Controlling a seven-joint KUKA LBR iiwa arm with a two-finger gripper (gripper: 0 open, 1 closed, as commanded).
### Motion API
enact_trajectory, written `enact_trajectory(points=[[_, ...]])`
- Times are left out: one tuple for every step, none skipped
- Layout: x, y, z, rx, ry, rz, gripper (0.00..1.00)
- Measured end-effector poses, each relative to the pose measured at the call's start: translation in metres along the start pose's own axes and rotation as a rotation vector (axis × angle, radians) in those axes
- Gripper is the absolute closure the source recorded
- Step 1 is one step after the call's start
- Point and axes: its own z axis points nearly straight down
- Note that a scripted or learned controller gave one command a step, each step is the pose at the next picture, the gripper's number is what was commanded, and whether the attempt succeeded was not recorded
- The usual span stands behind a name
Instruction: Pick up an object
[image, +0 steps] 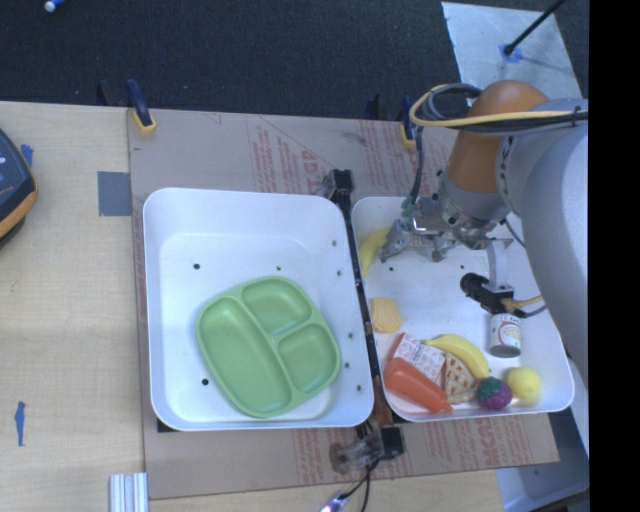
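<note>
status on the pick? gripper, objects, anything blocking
Gripper low over right bin's far end, nothing seen between fingers. Banana, carrot, lemon, can lie untouched near end. Green tray in left bin.

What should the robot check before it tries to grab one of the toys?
1. Toys to pick from: ok. The banana, carrot, lemon and small can lie in the right bin.
2. Gripper over the right bin: ok, it hangs over the far end.
3. Gripper above a toy: not ok. The toys cluster at the near end, apart from it.
4. Jaws ready: cannot tell.
5. Room around a target: not ok for the carrot, which is packed against its neighbours; ok for the can, which stands more apart.
6. Left bin: ok, the green plate sits there, out of the way.
</note>
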Motion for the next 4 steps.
enact_trajectory(points=[[0.025,0.003,-0.104,-0.024,0.003,-0.003,0.00],[0.027,-0.102,-0.141,-0.021,0.003,0.000,0.00],[0.048,0.001,-0.147,-0.022,0.003,-0.002,0.00],[-0.014,-0.050,-0.062,-0.019,0.002,-0.001,0.00]])
